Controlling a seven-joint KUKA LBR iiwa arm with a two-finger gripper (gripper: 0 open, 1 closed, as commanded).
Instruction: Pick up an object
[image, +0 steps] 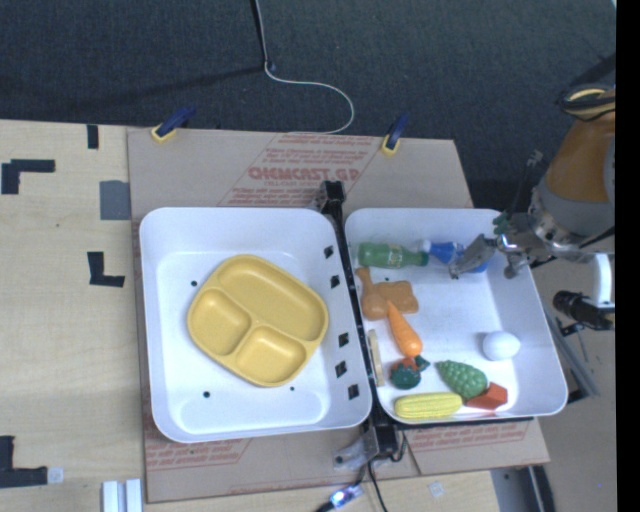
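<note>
White plastic bins are set side by side: the left bin (160, 300) is given over to a yellow divided tray (258, 318), while the right bin (520, 300) gathers the toy food, among it a green bottle (392, 256), ready for picking. The gripper (487, 252) is held low over the right bin's far corner, fingers apparently spread, nothing between them.

White bins: two (160, 300) (530, 340)
Yellow divided plates: one (257, 318)
Green bottles: one (392, 256)
Carrots: one (404, 333)
Corn cobs: one (428, 406)
White eggs: one (500, 346)
</note>
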